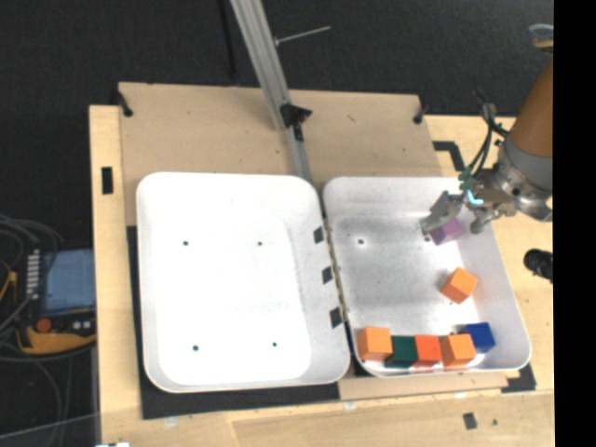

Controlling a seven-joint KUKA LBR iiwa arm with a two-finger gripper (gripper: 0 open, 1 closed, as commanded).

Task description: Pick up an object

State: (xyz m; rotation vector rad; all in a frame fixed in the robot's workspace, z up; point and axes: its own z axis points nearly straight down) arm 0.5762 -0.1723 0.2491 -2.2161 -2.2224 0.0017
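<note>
The hand (453, 215) is hovering at one o'clock in the right bin (391, 203), apparently grasping a purple block (450, 232) between its fingers, so lifting clear is seeming under way.

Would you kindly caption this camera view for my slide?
Gripper at a purple block in the right bin.

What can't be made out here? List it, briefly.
- Pincer: too small and blurred to tell whether it grips the purple block beside it.
- Arm: cut off at the right side.
- Row of blocks by the right bin's near wall: their lower faces hidden by its rim.
</note>
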